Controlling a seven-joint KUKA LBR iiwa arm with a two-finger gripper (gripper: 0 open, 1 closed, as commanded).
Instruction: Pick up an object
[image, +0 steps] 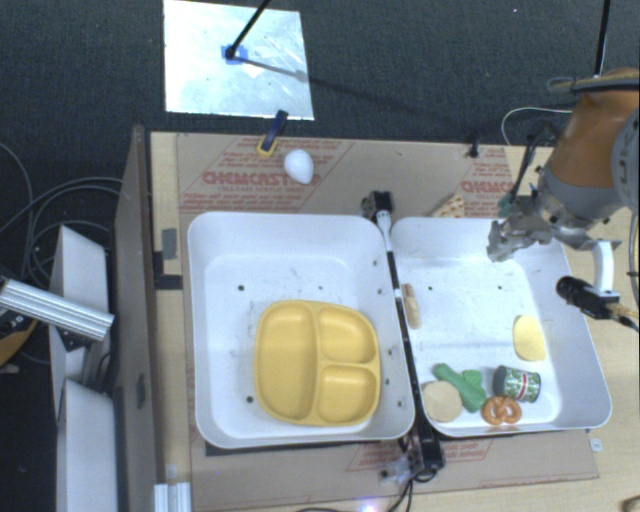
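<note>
lower frame first. the right bin keeps its small items bunched along the near edge: a pretzel, a green-labelled can on its side just above it, a green toy and a pale round cookie touching or nearly so. the crowding makes any one a tight pick. a yellow oval piece lies apart, mid-right, with bare floor around it; likely the easiest target. a small tan stick lies against the shared bin wall, awkward for fingers.

lower centre-left: the left bin holds a yellow divided plate, lying flat, too broad for a two-finger grasp.

upper right: the gripper hangs over the far end of the right bin, well apart from every item. nothing visible between its fingers; how far they are parted i cannot tell. judgement: the pick is not yet begun.

far, upper frame: a white egg-like ball and a blue-yellow tool rest on the cardboard outside both bins.
</note>
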